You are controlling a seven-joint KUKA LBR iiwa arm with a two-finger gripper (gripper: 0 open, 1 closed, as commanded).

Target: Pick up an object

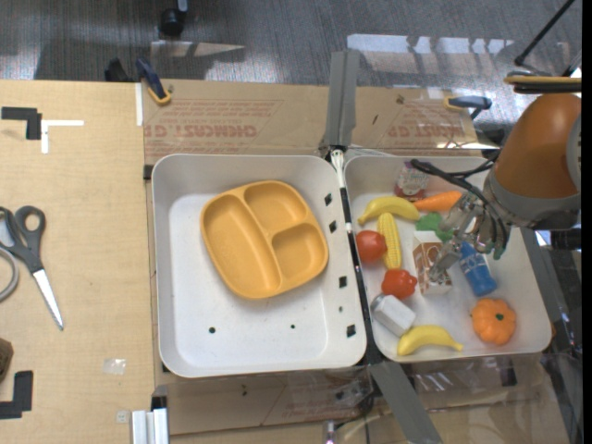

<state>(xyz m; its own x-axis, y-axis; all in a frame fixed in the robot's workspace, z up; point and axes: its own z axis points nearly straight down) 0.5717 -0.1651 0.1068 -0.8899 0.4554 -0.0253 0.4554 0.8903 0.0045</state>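
Claw point(450, 259) low in the right bin point(532, 345), over a small packet point(430, 265) beside the blue item point(478, 274); finger spread cannot be determined, nothing visibly held. Around it lie a carrot point(438, 201), two bananas point(388, 209), corn point(391, 240), tomatoes point(371, 244) and a pumpkin point(493, 322). Left bin point(176, 340) holds a yellow divided plate point(265, 238). Scissors point(35, 259) rest on the wooden worktop point(74, 340).
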